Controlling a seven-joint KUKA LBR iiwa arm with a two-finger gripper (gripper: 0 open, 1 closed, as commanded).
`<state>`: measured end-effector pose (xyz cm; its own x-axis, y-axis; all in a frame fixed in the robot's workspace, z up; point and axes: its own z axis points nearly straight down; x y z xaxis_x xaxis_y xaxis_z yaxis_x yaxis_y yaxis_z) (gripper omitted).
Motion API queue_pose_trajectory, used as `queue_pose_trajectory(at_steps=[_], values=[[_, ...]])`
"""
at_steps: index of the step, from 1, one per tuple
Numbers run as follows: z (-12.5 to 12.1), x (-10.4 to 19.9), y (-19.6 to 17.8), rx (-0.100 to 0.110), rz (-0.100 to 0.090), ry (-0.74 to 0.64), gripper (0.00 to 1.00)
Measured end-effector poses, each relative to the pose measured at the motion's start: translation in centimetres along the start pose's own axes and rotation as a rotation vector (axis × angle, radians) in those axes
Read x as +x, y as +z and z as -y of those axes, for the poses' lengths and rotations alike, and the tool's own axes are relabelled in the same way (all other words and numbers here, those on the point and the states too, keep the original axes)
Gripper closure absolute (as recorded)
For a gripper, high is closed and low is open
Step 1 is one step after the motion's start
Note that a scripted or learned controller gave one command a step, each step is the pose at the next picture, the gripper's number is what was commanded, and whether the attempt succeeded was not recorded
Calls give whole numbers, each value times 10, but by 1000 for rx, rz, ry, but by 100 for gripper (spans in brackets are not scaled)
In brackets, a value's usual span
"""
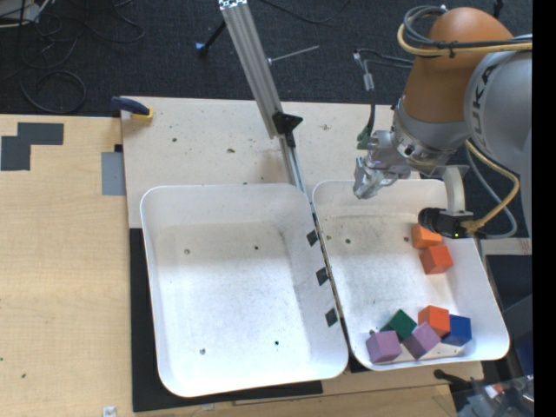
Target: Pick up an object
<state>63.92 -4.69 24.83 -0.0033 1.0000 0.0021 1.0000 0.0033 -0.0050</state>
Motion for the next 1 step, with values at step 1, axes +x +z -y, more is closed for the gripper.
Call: queue_pose_trajectory(at_steps=[1], values=[[-1,56,15,0,0,-1,100]])
